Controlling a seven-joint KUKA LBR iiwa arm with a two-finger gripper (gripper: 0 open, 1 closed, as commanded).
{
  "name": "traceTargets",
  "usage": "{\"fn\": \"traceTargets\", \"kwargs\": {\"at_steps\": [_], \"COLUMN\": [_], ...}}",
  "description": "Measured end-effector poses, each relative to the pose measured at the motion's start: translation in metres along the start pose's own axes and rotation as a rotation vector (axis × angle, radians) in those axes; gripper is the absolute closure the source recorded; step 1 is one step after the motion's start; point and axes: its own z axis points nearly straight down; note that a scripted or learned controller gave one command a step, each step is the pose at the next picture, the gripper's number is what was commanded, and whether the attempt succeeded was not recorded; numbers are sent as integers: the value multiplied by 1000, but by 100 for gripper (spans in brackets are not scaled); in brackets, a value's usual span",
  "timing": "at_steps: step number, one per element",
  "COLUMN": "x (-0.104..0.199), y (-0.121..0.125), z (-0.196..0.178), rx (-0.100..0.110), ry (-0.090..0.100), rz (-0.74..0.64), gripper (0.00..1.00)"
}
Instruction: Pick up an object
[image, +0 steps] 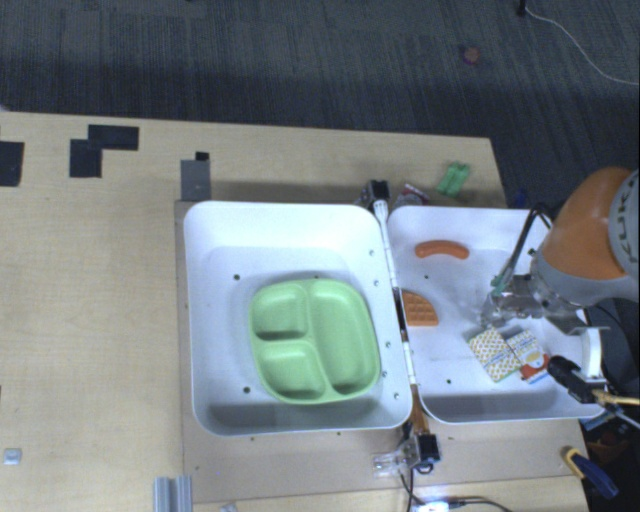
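Far left of the claw (503, 305), one green divided plate (315, 338) sits in the left bin (215, 300). Closer in, a waffle-looking brown piece (419, 309) and one hot dog (441, 250) lie in the right bin (455, 395). Just below the claw are two patterned packets (507, 351); any print is too blurry to read. Can't tell if the claw's apart or together, the wrist hides it.

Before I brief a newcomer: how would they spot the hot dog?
Look in the right-hand white bin, at its far end. The hot dog lies there alone, a slim orange-red curved sausage, unlike the broader bread-like piece by the dividing wall.
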Motion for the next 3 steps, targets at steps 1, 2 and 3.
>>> {"fn": "traceTargets", "kwargs": {"at_steps": [1, 2, 3], "x": [0, 61, 61], "y": [0, 70, 72], "z": [0, 13, 1], "rx": [0, 6, 0], "ry": [0, 3, 2], "rz": [0, -2, -5], "gripper": [0, 0, 100]}}
